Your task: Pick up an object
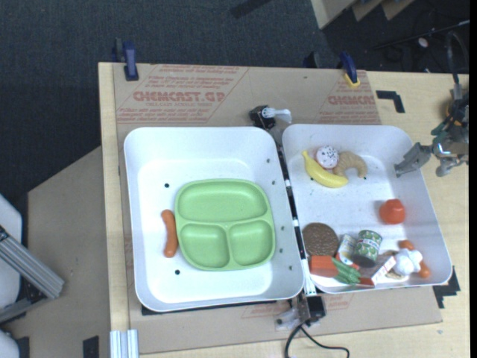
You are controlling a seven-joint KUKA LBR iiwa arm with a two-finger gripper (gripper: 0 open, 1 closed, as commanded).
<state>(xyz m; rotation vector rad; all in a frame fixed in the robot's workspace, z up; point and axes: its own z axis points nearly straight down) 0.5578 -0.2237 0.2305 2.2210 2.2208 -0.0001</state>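
The gripper (440,154) sits at the right edge of the frame, over the far right rim of the right bin (417,181); the arm behind it is largely cut off, and whether the tool is released or clenched cannot be told. Nothing shows between its parts. In the right bin, far side, a banana (325,173) lies with its long axis running from far left to near right, curved, touching a pale pastry (353,162) and a small white ball with red marks (326,156) whose nature is hard to make out. A red tomato (392,211) stands alone toward the right wall. At the near side a dark round cookie (320,237), a green-labelled can (367,245) and a heap of small toy foods (373,267) crowd together; the items in the heap overlap and cannot be separated with confidence. In the left bin (149,170), a green tray (223,224) with three compartments lies at the centre, and a sausage (170,233) lies just beside its left edge, long axis running far to near.
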